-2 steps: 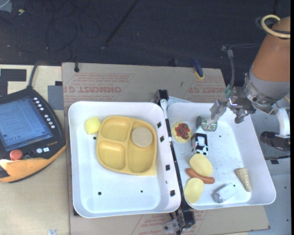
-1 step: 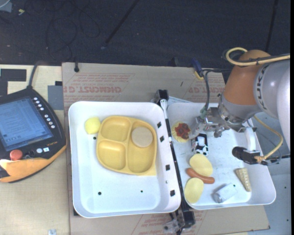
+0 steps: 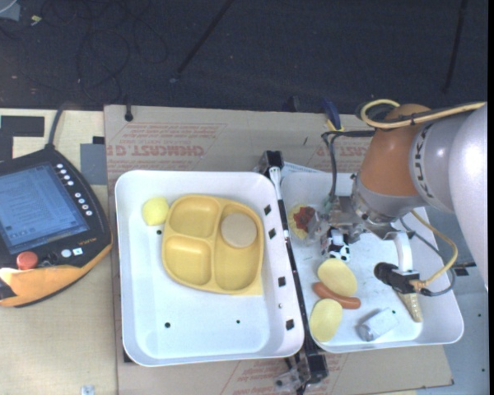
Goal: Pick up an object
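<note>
My gripper [image 3: 341, 225] hangs low over the back part of the right bin [image 3: 445, 336], under the orange-banded wrist. Right below it, at its front, is a small black-and-white toy [image 3: 337, 244]; whether the toy sits between the fingers cannot be made out. To the left of the gripper lies a red and yellow item [image 3: 302, 217]. In front of the toy lie a flat yellow piece [image 3: 337, 276], a red sausage [image 3: 337, 295] and a yellow lemon-shaped piece [image 3: 326, 320].
A grey-white object [image 3: 379, 325] and a cone [image 3: 413, 306] lie at the right bin's front right. The left bin [image 3: 148, 327] holds a yellow divided plate [image 3: 207, 245] and a small yellow ball [image 3: 155, 211]. A teach pendant [image 3: 37, 220] rests left of the bins.
</note>
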You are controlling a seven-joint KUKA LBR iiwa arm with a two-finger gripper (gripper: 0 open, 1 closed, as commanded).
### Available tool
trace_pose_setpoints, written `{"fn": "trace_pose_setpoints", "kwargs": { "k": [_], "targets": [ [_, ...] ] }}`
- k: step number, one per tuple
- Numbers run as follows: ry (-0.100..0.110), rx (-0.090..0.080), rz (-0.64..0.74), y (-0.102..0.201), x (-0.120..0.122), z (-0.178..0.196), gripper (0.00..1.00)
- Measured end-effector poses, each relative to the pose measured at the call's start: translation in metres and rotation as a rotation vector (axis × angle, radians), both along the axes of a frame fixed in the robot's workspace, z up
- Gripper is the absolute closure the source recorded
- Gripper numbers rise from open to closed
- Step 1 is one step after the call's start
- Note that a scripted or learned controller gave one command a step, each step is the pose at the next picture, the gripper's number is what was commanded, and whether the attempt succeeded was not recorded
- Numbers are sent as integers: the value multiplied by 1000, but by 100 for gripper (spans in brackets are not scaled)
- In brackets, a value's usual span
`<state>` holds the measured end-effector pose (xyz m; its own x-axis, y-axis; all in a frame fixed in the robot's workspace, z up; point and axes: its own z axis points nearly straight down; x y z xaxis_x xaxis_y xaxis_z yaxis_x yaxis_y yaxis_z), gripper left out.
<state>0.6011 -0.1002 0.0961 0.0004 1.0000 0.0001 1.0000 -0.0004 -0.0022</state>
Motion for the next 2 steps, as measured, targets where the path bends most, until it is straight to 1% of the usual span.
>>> {"fn": "trace_pose_setpoints", "kwargs": {
  "k": [1,2],
  "targets": [
    [-1,1,-4,-14,-60,-7,0],
    [-4,0,-2,1,-104,-7,0]
  ]
}}
